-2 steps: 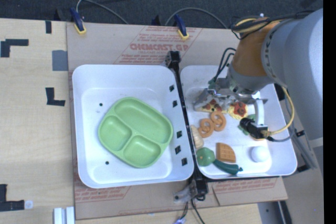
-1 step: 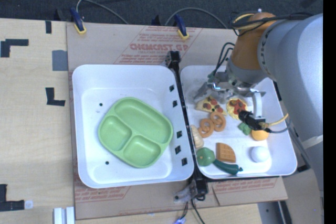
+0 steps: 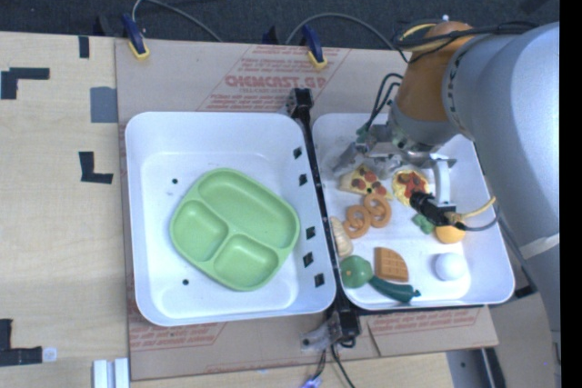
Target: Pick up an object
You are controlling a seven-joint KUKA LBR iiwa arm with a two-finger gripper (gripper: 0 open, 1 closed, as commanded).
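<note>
From my seat, the right bin [image 3: 473, 291] holds the clutter: nearest its front rim the waffle [image 3: 391, 263], farther in the pretzel [image 3: 367, 215], then the pizza slice [image 3: 363, 182], where the gripper [image 3: 364, 154] hovers. I cannot tell its jaw state. Crowded neighbours risk a glancing, failed grab.

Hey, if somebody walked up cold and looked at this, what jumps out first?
The big grey arm with its orange band fills the right side, its gripper down in the right bin over a jumble of toy food. In the left bin lies a green divided plate.
</note>
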